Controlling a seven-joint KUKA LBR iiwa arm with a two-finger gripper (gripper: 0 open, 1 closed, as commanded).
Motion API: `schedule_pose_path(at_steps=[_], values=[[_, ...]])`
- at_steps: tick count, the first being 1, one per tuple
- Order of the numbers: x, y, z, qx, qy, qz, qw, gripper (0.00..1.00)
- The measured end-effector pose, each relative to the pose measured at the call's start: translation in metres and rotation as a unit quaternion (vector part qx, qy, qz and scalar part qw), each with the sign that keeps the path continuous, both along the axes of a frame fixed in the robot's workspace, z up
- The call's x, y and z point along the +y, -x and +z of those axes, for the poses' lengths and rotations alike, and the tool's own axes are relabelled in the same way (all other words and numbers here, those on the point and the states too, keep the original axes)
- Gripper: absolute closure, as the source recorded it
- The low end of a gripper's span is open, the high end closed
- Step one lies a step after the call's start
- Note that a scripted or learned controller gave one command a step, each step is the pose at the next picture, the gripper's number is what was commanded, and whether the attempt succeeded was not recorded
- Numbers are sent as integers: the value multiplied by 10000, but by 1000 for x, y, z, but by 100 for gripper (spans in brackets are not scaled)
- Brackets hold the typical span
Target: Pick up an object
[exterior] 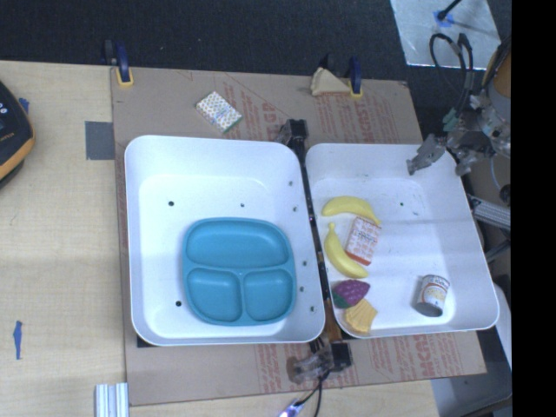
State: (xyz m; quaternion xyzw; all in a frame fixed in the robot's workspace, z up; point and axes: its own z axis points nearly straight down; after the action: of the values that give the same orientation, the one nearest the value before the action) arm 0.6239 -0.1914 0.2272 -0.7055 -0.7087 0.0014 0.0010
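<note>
Hovering over the right bin's (452, 259) far right corner, the gripper (427, 159) carries nothing; whether its fingers are apart I cannot tell. Two bananas (349, 207), a carton (363, 240) and a can (431, 294) lie below.

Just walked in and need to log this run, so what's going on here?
A robot arm reaches in from the right, and its gripper sits at the upper right edge of the right bin, away from the objects, with nothing visibly between its fingers. That bin holds two bananas, a small carton, a can and, near the front, a purple piece beside a yellow piece. The left bin holds a blue divided tray. Nothing has been picked yet.
</note>
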Motion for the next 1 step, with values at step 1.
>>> schedule_pose_path(at_steps=[1], values=[[65, 14, -74, 10, -5, 8, 10000, 0]])
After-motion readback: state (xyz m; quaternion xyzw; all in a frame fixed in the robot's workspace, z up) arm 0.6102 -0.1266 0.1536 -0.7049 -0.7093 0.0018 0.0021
